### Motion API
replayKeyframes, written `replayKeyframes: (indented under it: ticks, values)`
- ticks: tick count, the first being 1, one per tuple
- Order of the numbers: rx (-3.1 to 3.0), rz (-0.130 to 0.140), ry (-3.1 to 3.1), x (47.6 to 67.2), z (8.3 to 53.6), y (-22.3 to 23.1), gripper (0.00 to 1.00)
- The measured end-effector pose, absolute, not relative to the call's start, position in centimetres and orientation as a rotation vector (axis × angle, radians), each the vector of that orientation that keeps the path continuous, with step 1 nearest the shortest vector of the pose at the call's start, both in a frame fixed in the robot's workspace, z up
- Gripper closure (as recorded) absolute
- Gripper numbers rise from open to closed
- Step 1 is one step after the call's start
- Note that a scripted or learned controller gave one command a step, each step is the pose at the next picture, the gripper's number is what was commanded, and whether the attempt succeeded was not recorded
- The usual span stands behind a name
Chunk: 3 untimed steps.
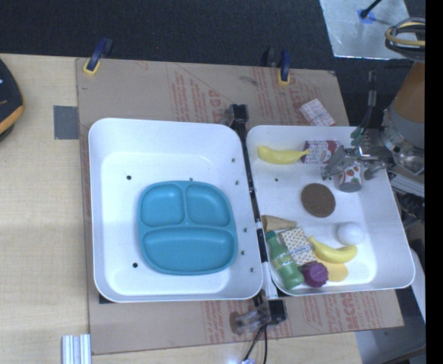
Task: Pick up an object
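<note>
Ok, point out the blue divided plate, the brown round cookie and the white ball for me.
blue divided plate (186,227), camera view, on the ridge where its compartments meet.
brown round cookie (318,200), camera view, middle of its top face.
white ball (350,233), camera view, middle of its top.

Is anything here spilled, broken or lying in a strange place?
Nothing looks spilled or broken. One small oddity: a red-and-white packet lies on the cardboard sheet outside the right bin, while the other small items sit inside it.
</note>
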State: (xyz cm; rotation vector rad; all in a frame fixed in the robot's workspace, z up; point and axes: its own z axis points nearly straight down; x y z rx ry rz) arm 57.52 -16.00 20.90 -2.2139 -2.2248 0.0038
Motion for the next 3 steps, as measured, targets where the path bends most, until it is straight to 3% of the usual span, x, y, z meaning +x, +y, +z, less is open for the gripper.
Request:
replayKeyframes:
  ticks: [1,2,3]
  values:
    - [-2.207,0.012,-2.220,57.1,8.5,-15.3,0.00]
    - [-2.214,0.005,-2.227,57.4,10.3,-15.6,1.00]
    - [-2.211,-0.010,-2.236,57.2,19.8,-8.1,1.00]
